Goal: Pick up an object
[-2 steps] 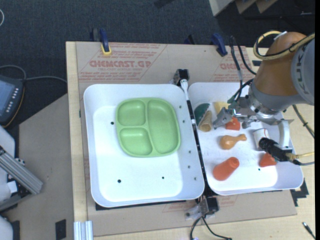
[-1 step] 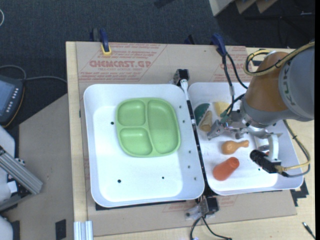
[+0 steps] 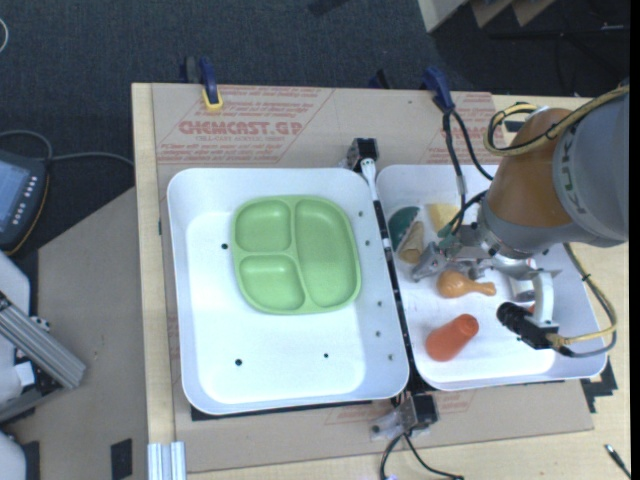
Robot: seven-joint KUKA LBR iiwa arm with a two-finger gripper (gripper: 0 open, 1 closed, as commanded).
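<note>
The right bin (image 3: pixel 520 368) holds several small objects. A dark green piece (image 3: pixel 405 226) and a pale yellow piece (image 3: pixel 438 216) lie near its far left corner. An orange-tan, pear-like object (image 3: pixel 462 286) lies in the middle, and a red-orange object (image 3: pixel 452 336) sits nearer the front. My gripper (image 3: pixel 438 258) hangs low over the bin's left part, just above the orange-tan object and below the yellow piece. The grey arm with its orange band (image 3: pixel 530 193) covers the bin's right side. Nothing shows in the gripper's hold.
The left bin (image 3: pixel 200 348) carries a light green divided plate (image 3: pixel 296 253). A central divider (image 3: pixel 385 268) with clamps separates the bins. Cables (image 3: pixel 455 138) run over the cardboard bench top (image 3: pixel 250 123) behind the right bin.
</note>
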